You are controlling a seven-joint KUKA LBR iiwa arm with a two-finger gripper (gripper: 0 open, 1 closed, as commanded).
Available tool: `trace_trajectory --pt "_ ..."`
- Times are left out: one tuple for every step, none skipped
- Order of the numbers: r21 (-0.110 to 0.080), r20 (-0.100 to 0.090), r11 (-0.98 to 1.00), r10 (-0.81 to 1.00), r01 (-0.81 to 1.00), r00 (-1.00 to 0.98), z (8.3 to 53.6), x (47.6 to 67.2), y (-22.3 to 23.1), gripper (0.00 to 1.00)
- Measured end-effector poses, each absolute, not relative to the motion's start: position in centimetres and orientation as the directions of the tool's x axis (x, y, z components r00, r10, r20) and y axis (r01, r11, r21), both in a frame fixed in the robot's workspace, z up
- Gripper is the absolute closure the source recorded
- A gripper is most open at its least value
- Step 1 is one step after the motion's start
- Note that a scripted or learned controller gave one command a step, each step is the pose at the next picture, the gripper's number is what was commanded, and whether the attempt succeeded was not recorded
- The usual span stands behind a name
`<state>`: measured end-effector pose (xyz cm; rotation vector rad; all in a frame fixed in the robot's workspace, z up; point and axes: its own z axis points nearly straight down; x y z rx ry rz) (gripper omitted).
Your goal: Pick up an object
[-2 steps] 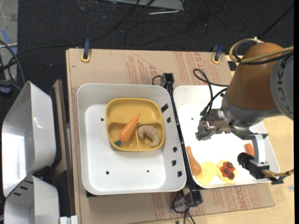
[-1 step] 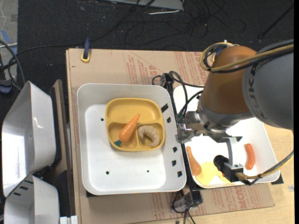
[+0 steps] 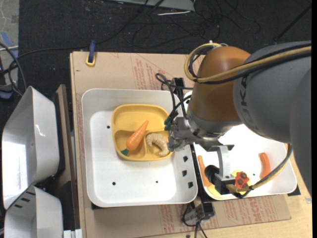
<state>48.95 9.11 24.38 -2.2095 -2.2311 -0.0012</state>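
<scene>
Grey arm (image 3: 257, 93) hangs over the yellow dish (image 3: 141, 131).
Its gripper (image 3: 174, 133) sits beside the carrot (image 3: 137, 135), probably to pick; its grasp state I cannot tell.

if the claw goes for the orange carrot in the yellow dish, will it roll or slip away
Probably somewhat. The carrot looks smooth and tapered, so it could squirt out toward its thin end. It lies slanted in the yellow dish beside a pale knobbly piece, which may stop rolling. It looks like a light toy.

carrot (image 3: 137, 135) | orange, slanted | in yellow dish (image 3: 124, 119) | beside ginger root (image 3: 158, 143)
</scene>
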Motion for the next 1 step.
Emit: trace_trajectory --pt "-0.001 0.000 0.002 1.000 1.000 -0.002 24.36 48.98 8.72 0.00"
